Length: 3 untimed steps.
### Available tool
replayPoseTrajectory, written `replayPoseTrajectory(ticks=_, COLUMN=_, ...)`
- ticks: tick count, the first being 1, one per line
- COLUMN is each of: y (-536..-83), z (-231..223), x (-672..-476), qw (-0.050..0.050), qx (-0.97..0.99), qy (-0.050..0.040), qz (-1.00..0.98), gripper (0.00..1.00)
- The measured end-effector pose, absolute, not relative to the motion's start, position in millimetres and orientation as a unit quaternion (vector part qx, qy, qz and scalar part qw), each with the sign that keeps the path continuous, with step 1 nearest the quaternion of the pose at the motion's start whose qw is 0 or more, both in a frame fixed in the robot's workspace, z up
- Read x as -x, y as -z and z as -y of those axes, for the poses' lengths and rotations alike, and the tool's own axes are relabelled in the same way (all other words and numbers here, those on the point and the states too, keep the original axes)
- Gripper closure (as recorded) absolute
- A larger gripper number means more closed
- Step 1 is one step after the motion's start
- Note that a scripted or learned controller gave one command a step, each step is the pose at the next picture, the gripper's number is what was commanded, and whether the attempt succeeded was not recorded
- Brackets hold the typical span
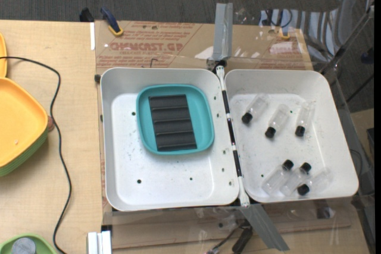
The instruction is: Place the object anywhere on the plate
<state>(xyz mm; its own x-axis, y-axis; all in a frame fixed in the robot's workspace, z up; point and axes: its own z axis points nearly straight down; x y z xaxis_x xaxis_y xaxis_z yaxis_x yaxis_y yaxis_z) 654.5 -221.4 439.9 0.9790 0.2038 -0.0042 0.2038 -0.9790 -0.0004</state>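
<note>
Dark carpet runs along the far side, and a pale wooden bench (65, 68) takes up the left of the view. At the bench's left edge sits a stack of orange-yellow dishes (18, 122) over a green one, with a black cable (59, 146) looping past them toward the near edge. A round green item (24, 245) is cut off in the near left corner.

Further right, a printed cardboard sheet (155, 41) lies behind the bins, and a blue and yellow clamp (111, 21) rests at its far left corner.

The left bin (119, 181) holds a teal plate (175, 119), square with rounded corners, set toward the far side of the bin. A dark ribbed insert (172, 122) covers the plate's middle.

A grey metal post (223, 33) stands upright behind the seam where the two bins meet.

The right bin (333, 128) holds six clear vials (277, 122) with black caps, all lying on their sides. Three form a loose row across the middle of the bin; three more cluster near its front right corner, close together. None touches the plate, and all are well apart from it.

Whether the gripper is open or closed, or has hold of anything, cannot be told.
</note>
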Motion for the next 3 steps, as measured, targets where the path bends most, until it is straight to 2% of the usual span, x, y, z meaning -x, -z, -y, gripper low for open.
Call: replayPoseTrajectory(ticks=3, y=-439.6, z=221.4, x=-654.4, qw=0.000, qx=-0.995, qy=0.0024, qz=-0.102, gripper=0.00)
